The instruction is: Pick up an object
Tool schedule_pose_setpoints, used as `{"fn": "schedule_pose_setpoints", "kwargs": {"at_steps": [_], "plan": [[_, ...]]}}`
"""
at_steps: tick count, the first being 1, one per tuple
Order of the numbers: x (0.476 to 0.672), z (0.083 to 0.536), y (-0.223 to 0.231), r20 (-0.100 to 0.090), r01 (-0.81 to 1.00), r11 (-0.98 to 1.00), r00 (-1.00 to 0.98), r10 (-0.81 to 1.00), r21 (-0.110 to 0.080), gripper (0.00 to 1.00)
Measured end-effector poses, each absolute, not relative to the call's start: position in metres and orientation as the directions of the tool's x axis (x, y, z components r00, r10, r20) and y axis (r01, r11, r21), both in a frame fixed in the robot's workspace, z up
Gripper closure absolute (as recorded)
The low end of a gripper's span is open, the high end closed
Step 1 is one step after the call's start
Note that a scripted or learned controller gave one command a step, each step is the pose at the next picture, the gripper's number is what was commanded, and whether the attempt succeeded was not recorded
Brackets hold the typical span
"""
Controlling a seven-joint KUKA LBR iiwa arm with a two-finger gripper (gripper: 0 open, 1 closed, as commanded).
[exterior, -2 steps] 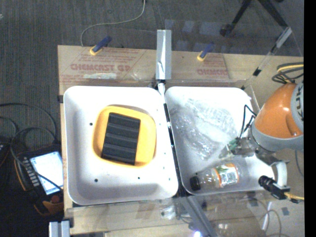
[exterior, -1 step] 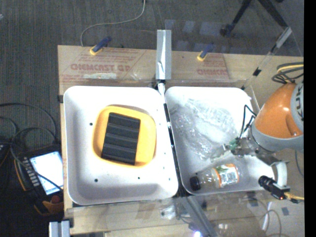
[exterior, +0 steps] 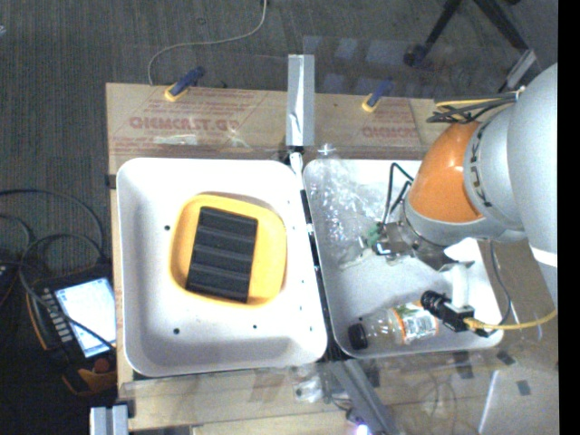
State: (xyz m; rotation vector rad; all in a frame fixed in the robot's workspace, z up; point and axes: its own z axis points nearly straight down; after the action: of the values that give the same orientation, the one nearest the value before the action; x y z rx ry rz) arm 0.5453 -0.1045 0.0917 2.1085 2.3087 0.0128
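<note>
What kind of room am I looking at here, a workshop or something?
Probably a robotics lab or test cell. A grey and orange robot arm reaches over two white bins on a bench clamped with cardboard, cables trail over the carpet, and a handheld control screen lies on the floor.

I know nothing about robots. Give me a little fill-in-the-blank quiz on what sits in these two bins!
1. The yellow tray with a black ridged insert lies in the ____ bin.
2. The capped drink bottle in the right bin lies on its ____.
3. The band on the arm above that bin is ____.

Missing words: left; side; orange
</note>
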Motion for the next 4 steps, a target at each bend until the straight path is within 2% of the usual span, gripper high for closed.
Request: {"fn": "schedule_pose_setpoints", "kwargs": {"at_steps": [1,2,3,4], "plan": [[0.594,0.091,-0.114,-0.002,1.000,0.027,-0.027,1.000,0.011,0.00],[0.634,0.207,-0.053,-0.005,0.991,-0.131,0.131,0.991,0.000,0.00],[0.554,0.183,-0.092,-0.003,0.999,-0.048,0.048,0.999,-0.004,0.00],[0.483,0.205,-0.183,-0.003,0.998,-0.068,0.068,0.998,-0.003,0.00]]}}
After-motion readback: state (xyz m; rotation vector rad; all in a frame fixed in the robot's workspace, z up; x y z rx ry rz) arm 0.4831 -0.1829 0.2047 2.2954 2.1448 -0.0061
